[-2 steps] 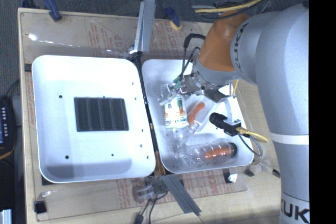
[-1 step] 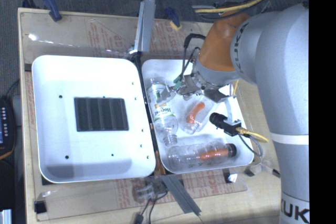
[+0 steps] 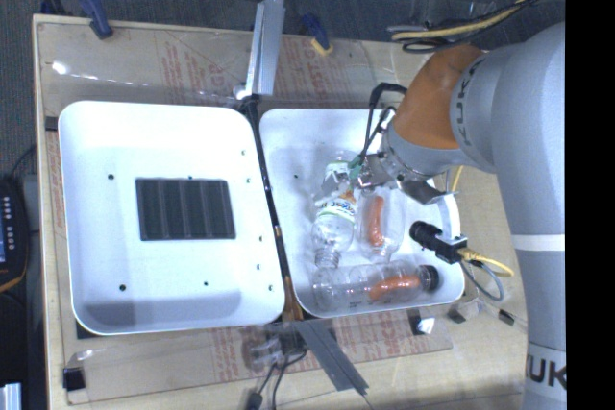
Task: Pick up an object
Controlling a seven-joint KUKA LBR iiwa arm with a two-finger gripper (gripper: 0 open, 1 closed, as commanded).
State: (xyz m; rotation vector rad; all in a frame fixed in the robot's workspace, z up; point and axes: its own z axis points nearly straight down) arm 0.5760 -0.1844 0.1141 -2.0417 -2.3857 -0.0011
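The right bin [image 3: 288, 149] holds a heap of things. A clear plastic bottle [image 3: 332, 226] lies near its middle, with an orange sausage-shaped thing [image 3: 374, 220] in clear wrapping just right of it. Along the bin's near wall lies another clear bottle [image 3: 380, 284] with orange inside and a dark cap at its right end. A small clear piece with a white and green label [image 3: 338, 176] sits further back. My gripper [image 3: 365, 170] hangs low over the back of this heap, right beside the labelled piece. The wrist hides whether anything sits between its tips.
The left bin [image 3: 96, 139] has a dark slotted grille [image 3: 185, 208] in its floor. A metal bar [image 3: 263, 43] stands at the back between the bins. Blue clamps [image 3: 95, 12] hold the bench's far edge. The grey arm [image 3: 519, 120] covers the right bin's right side.
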